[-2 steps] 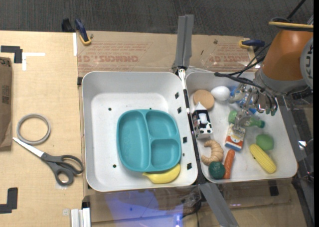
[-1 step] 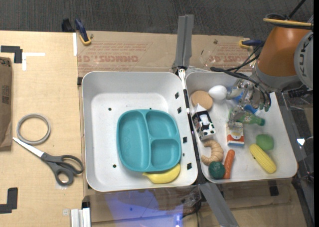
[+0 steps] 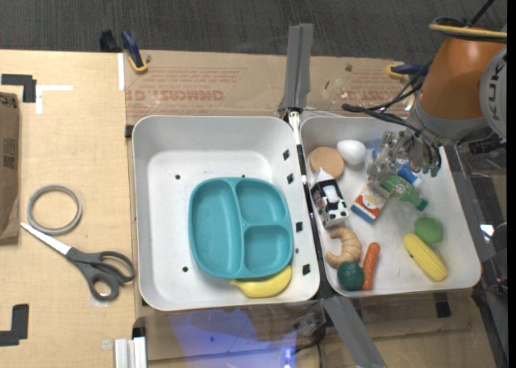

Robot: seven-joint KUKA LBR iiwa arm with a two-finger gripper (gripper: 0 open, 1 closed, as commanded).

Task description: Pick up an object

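Observation:
My gripper (image 3: 397, 161) hangs low over the upper middle of the right bin (image 3: 459, 278), below the orange band of the arm (image 3: 458, 76). Right under and beside it lie a green bottle (image 3: 402, 190) and a small red and white carton (image 3: 367, 206). A white egg (image 3: 351, 150) and a tan round disc (image 3: 326, 161) lie to its left. Nearer the front of the bin are a black and white toy (image 3: 330, 202), a croissant (image 3: 343, 245), a carrot (image 3: 370, 265), a dark green vegetable (image 3: 350, 275), a green lime (image 3: 429, 229) and a yellow corn cob (image 3: 425, 256).
The left bin (image 3: 161, 156) holds a teal divided plate (image 3: 240, 227) with a banana (image 3: 262, 284) at its front edge. On the bench to the left lie scissors (image 3: 85, 258) and a ring of tape (image 3: 54, 207). A grey divider bar (image 3: 298, 68) stands behind the bins.

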